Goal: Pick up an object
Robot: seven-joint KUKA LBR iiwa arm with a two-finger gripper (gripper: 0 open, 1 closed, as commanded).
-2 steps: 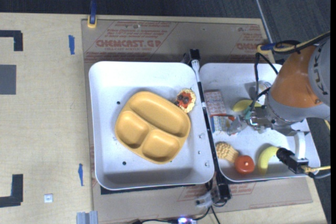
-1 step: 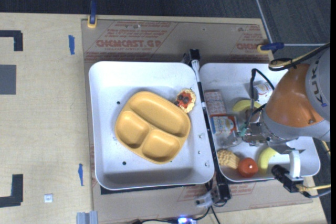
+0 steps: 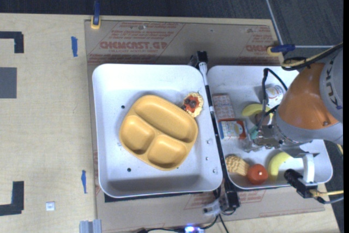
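A wooden desk carries two white bins. In the right bin the jaws are lowered among small food items; their state cannot be told. A red tomato lies nearby. One separated item should be targeted squarely.

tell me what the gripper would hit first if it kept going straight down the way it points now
Probably the bare floor of the right bin. The gripper points down between the packets and the yellow piece, though depth is hard to judge from above.
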